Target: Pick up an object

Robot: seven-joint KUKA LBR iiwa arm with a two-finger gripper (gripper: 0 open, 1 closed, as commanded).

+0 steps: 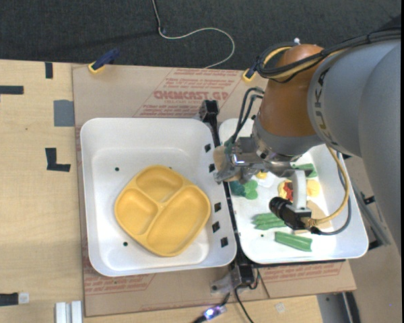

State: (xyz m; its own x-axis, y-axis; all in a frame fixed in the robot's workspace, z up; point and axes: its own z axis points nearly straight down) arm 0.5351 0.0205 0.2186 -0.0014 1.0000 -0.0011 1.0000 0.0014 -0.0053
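My gripper [230,172] hangs low over the left edge of the right bin [353,247], close to the wall between the two bins. Right below it lies a teal toy piece [246,190]. Further toward the front of that bin lie a green pod-shaped piece [270,219] and a green stick [293,241]. A small red piece [287,192] and a yellow piece [314,188] lie to the right, partly hidden by the wrist and its cable. I see nothing held in the gripper.
The left bin [94,147] holds a yellow divided plate [163,209] at its middle. The orange-banded wrist [289,106] and the grey arm [363,93] cover the back of the right bin. A black cable loops beside the green pieces.
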